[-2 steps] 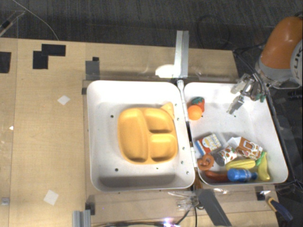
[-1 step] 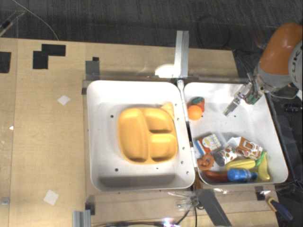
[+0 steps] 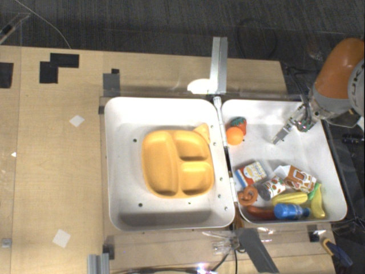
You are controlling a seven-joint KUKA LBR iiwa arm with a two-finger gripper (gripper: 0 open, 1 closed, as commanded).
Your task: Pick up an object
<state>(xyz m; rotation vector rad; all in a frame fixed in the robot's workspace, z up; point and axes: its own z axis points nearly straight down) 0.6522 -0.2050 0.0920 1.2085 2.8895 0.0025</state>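
Light wooden counter (image 3: pixel 51 153): bears two shallow white plastic bins side by side.

Left bin (image 3: pixel 122 210): one yellow plastic divided tray (image 3: pixel 177 161), three compartments, lying at the bin's centre.

Right bin (image 3: pixel 336 193): far left corner, an orange ball (image 3: pixel 234 135) touching a red-and-green strawberry-like toy (image 3: pixel 238 122) just beyond it. Near edge, a crowded cluster: white-and-blue small carton (image 3: pixel 251 172), brown-and-white printed packet (image 3: pixel 297 178), dark can (image 3: pixel 268 189), orange ring-shaped toy (image 3: pixel 247 196), yellow banana-shaped toy (image 3: pixel 316 201), blue plastic bottle (image 3: pixel 288 211), red elongated toy (image 3: pixel 259 212). Items touch or overlap.

Grey arm with orange band (image 3: pixel 339 67): enters from the right, over the right bin's far right part.

Gripper (image 3: pixel 280 136): metal, two-finger, slanting down-left above bare bin floor, well apart from the near cluster and right of the orange ball. Nothing between its fingers; whether they are spread or closed cannot be told.
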